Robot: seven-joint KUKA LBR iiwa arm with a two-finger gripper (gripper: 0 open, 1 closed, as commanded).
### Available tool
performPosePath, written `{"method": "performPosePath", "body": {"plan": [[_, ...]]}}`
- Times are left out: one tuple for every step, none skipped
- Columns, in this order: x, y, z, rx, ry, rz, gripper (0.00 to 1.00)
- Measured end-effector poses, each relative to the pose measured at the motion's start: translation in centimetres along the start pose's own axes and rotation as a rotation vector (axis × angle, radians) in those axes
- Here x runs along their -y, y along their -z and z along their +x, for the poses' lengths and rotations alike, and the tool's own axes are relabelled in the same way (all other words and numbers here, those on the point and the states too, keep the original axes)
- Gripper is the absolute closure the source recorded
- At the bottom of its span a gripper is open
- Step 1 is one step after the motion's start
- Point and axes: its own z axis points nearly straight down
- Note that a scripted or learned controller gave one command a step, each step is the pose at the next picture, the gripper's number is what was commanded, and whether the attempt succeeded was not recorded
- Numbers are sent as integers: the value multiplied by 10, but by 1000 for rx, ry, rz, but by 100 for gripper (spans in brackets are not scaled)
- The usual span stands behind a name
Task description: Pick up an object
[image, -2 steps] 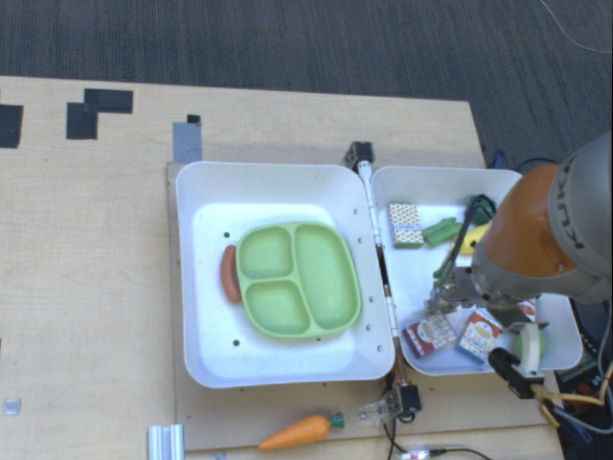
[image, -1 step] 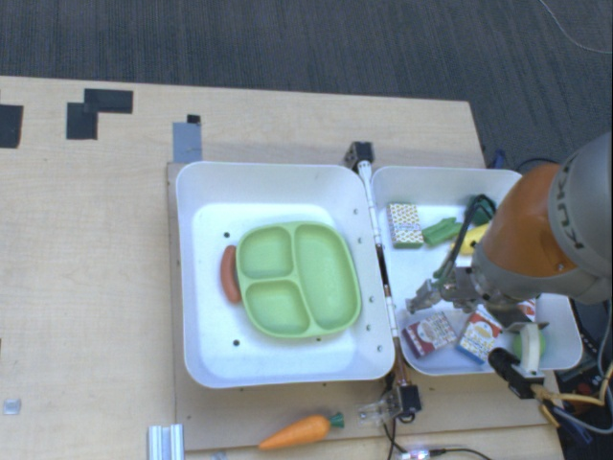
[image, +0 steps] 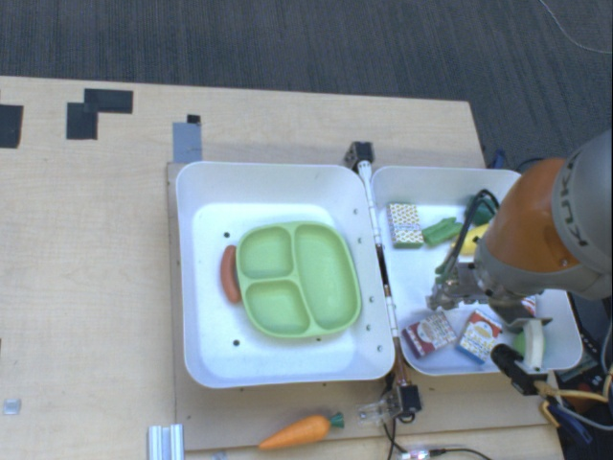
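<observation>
- Currently: claw (image: 448, 293) is seen low inside the view-right bin (image: 412, 281), just above a red-and-white packet (image: 433, 333). Whether it is open or closed cannot be told, as the wrist blocks the line of sight.
- Task status: no obj. is seen gripped or lifted, so the pick is judged not yet done. Left to do: closing on an obj., then lifting it clear of the bin.
- Likely target: red-and-white packet, lying flat near the bin's lower-left corner as viewed. A blue-edged packet (image: 479, 335) lies just beside it, poss. touching.
- Other contents, view-right bin: checkered packet (image: 405, 224) toward the far side. Green piece (image: 441, 230) just beside it. Yellow item (image: 471, 241) partly hidden by the arm (image: 536, 228).
- View-left bin (image: 192, 286): green divided plate (image: 297, 281) at centre, w/ a sausage (image: 229, 273) just beside its edge. Both are well apart from the claw.
- Tabletop (image: 86, 286): carrot (image: 299, 432) lies outside the bins, near the lower edge of the view.
- Edges: the likely target sits close to the bin wall along the seam (image: 375, 247) btwn the bins. Wall contact is judged a risk on approach.
- Open room: bare white floor is seen btwn the checkered packet and the red-and-white packet. A straight-up lift looks unobstructed.
</observation>
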Motion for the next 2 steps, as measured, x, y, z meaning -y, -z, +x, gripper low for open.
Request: {"method": "performPosePath", "body": {"plan": [[0, 0, 0, 0, -1, 0, 0], [-2, 10, 1, -1, 3, -4, 100]]}}
